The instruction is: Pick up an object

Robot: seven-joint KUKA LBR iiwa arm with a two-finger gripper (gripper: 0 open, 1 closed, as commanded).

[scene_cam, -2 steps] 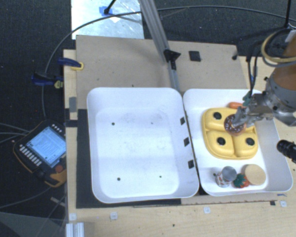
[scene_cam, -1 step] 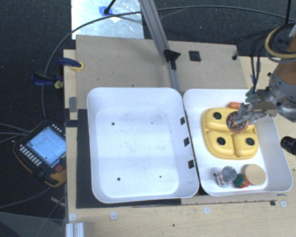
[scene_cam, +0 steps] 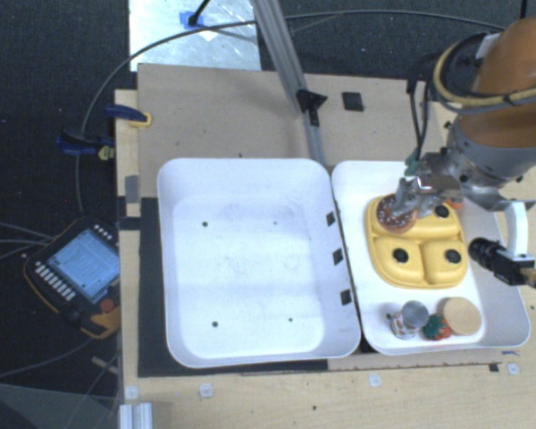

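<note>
Pale table [scene_cam: 250,119] carries two white bins. Nearest, in the right bin [scene_cam: 362,239], lie a small grey-and-red toy [scene_cam: 414,320] and a tan disc [scene_cam: 462,315]. Beyond them sits a yellow tray [scene_cam: 422,250] — the claw [scene_cam: 407,202] hangs directly over its far-left corner, above a brownish round piece [scene_cam: 393,214]; whether it is parted or closed I cannot tell.

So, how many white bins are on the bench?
2. The left bin sits near the middle of the bench; the right bin lies beside it, under the claw, holding a yellow tray.
</note>
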